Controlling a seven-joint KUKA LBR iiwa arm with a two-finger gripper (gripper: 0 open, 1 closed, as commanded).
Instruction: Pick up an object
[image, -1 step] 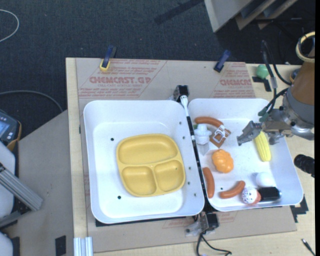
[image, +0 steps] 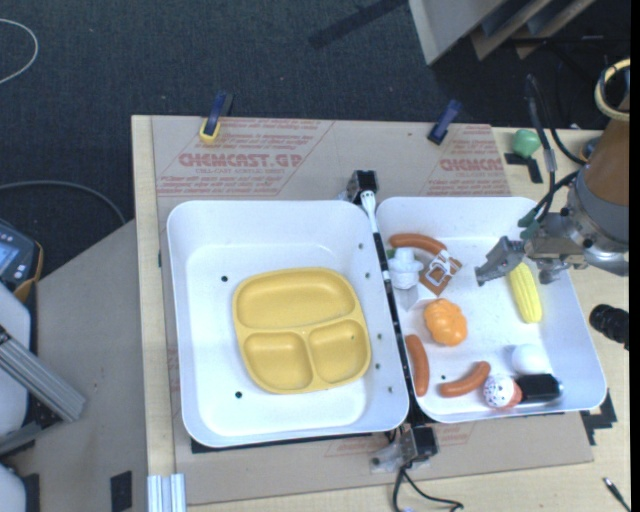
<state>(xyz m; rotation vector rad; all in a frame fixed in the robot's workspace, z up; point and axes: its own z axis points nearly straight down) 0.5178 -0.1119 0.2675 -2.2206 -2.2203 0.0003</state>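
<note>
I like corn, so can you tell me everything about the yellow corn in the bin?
The corn is a small yellow cob that looks like toy plastic, with a bumpy surface. It lies flat on the floor of the right bin, near its right side, pointing roughly up and down in the picture. The gripper hangs just beside its upper end. Nothing else in the bin touches it.
</note>
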